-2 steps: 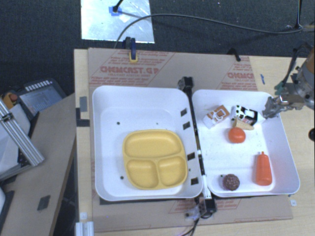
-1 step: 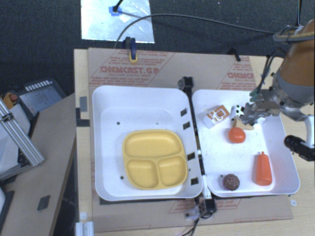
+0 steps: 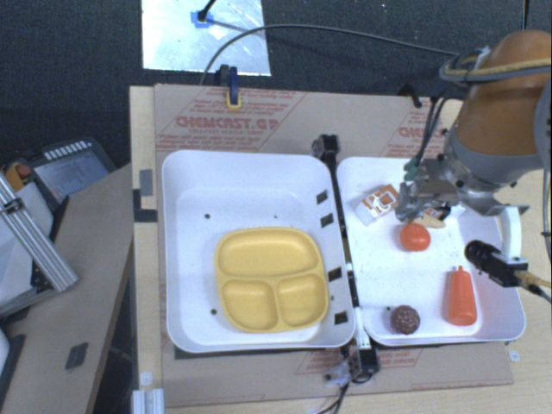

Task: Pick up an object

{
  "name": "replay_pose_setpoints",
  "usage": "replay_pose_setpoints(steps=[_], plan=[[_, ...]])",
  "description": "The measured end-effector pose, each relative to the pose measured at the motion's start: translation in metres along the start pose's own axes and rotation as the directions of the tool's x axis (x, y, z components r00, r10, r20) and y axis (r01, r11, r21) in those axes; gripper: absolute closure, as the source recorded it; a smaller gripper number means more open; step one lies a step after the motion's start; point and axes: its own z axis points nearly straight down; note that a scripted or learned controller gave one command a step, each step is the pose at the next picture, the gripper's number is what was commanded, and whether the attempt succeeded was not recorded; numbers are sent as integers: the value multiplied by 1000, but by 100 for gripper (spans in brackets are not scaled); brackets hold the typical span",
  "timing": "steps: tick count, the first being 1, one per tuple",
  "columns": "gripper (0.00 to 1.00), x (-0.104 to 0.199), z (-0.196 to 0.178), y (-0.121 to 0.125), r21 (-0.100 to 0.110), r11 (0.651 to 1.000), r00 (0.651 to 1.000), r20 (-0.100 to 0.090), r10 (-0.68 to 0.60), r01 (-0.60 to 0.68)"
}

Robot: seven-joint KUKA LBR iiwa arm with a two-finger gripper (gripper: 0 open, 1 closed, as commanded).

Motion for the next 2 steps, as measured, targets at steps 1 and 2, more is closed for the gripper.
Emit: replay_pose_setpoints(steps=[1, 2], plan=[[100, 51, 22, -8, 0, 1000, 1000, 0, 1, -1], [100, 99, 24, -8, 0, 1000, 1000, 0, 0, 0]])
